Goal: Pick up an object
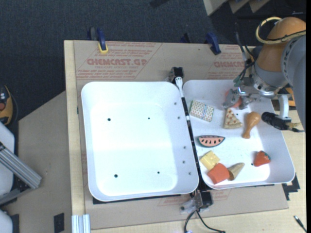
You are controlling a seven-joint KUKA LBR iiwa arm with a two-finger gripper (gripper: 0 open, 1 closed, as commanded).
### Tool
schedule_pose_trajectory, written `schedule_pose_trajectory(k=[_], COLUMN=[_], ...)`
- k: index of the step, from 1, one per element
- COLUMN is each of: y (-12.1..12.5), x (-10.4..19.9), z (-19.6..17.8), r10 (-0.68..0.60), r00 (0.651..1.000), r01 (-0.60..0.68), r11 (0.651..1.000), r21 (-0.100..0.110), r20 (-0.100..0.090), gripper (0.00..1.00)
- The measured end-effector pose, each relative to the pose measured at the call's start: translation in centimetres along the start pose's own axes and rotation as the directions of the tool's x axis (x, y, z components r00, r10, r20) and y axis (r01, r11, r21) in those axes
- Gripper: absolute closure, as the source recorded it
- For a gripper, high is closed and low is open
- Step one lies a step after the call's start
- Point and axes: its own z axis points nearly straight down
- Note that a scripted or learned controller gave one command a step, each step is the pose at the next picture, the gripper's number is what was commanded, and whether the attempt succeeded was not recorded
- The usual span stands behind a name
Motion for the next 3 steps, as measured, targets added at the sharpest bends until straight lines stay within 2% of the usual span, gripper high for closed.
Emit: schedule_pose_trajectory(k=[1, 2, 3], y=[0.8, -0.3, -3.9], x=[6.3, -0.4, -1.4], z=[-8.4, -11.0, -9.3], r10=[-0.009, 0.002, 0.000], r00=[1.000, 1.000, 1.000], r01=[0.009, -0.002, 0.000], r11=[0.999, 0.999, 0.999], r21=[-0.051, -0.046, -0.036], r20=[0.007, 0.011, 0.005], gripper=[1.00, 1.00, 1.00])
